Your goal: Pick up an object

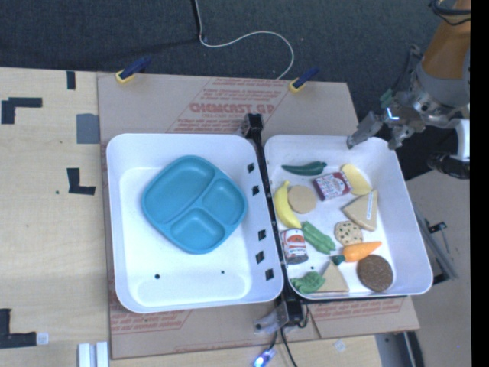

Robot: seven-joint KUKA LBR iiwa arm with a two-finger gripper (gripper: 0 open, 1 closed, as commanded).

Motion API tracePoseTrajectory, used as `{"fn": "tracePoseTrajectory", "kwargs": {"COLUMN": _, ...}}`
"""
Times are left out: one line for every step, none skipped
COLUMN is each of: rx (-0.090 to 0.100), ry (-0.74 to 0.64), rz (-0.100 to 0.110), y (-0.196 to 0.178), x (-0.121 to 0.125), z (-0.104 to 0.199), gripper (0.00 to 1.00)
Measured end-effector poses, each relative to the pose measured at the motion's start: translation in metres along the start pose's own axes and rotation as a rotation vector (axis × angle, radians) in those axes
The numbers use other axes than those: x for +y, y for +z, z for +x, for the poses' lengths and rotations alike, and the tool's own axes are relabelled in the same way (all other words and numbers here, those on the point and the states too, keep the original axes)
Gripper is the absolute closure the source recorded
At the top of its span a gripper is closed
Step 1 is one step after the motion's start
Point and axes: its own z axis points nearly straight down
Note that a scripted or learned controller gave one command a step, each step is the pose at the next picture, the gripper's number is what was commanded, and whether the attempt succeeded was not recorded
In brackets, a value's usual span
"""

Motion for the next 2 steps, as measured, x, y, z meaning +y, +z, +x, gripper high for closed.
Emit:
{"fn": "tracePoseTrajectory", "kwargs": {"rx": 0.001, "ry": -0.001, "rz": 0.003, "y": 0.02, "x": -0.028, "z": 0.031, "gripper": 0.0}}
{"fn": "tracePoseTrajectory", "kwargs": {"rx": 0.0, "ry": -0.005, "rz": -0.011, "y": -0.118, "x": -0.083, "z": 0.083, "gripper": 0.0}}
